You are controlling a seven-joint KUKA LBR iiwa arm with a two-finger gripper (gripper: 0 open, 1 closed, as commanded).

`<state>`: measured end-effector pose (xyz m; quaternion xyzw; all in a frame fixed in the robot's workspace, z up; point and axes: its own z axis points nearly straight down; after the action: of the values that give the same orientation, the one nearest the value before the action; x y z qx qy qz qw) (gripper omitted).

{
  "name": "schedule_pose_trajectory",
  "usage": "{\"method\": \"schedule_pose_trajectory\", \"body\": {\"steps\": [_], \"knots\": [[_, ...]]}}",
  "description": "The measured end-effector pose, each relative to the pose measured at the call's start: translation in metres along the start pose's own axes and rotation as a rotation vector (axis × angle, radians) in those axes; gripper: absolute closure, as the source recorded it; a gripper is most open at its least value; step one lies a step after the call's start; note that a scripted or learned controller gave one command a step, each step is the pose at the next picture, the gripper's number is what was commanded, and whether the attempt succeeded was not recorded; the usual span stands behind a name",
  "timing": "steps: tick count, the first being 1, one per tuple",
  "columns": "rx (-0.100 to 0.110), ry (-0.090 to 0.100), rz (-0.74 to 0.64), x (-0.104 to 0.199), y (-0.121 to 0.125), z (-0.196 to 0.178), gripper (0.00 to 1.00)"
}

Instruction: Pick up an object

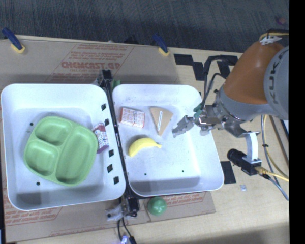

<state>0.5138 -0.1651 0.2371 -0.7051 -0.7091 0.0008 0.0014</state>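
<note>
The right bin (206, 161) holds a yellow banana (145, 146), a tan wedge-shaped piece (161, 118) and a small orange and white box (132, 116). My gripper (182, 126) hangs over this bin's right half. It sits just right of the wedge and up and to the right of the banana, touching neither as far as I can see. Nothing shows in its grasp. The left bin (15, 100) holds a green divided plate (61, 149) and a small red and white packet (101, 136) by the dividing wall.
A green ball (156, 205) lies on the cardboard in front of the bins. Black clips run along the wall between the bins (112, 136). The arm's grey and orange body (254, 85) and its cables (267, 174) cover the bench to the right.
</note>
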Motion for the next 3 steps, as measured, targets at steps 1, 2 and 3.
{"method": "schedule_pose_trajectory", "body": {"steps": [1, 2, 3], "knots": [[0.0, 0.0, 0.0, 0.0, 0.0, 0.0, 0.0], [0.0, 0.0, 0.0, 0.0, 0.0, 0.0, 0.0], [0.0, 0.0, 0.0, 0.0, 0.0, 0.0, 0.0]]}}
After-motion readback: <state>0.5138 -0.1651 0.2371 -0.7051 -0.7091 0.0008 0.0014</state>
